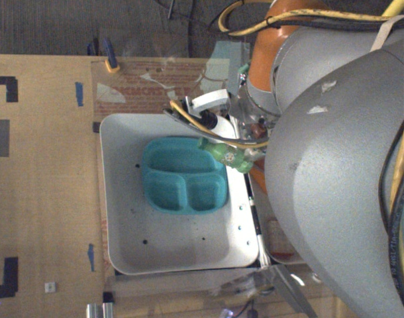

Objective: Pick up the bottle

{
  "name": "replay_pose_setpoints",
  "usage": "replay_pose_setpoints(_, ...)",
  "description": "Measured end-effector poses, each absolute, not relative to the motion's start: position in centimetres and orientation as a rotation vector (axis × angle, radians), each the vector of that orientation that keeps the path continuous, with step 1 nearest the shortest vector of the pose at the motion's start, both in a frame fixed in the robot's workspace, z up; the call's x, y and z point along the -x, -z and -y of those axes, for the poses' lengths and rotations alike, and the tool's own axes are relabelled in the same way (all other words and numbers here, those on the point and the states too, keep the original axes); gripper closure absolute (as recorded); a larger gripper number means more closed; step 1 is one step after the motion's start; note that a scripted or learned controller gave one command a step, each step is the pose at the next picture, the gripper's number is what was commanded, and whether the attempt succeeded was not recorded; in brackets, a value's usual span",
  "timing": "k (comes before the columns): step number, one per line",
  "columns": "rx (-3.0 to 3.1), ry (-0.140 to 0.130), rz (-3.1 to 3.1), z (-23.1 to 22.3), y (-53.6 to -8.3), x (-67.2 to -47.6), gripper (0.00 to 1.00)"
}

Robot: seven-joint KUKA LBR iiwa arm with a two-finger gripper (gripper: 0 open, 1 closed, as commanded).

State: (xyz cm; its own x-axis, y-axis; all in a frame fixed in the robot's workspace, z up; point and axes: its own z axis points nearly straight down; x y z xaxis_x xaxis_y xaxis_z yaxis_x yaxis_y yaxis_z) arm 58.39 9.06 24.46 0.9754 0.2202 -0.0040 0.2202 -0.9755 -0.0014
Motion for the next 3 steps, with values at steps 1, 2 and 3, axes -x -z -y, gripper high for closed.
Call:
replay_pose_setpoints(1, 3.125, -0.007, 0.325, -13.9, -25.7, -53.6, 1.00)
replay_pose_setpoints(2, 3.121, -0.015, 0.345, -10.7, -23.0, -50.6, 1.00)
replay_pose_setpoints(3, 3.124, -0.008, 0.335, -16.1, -19.3, -52.4, 1.00)
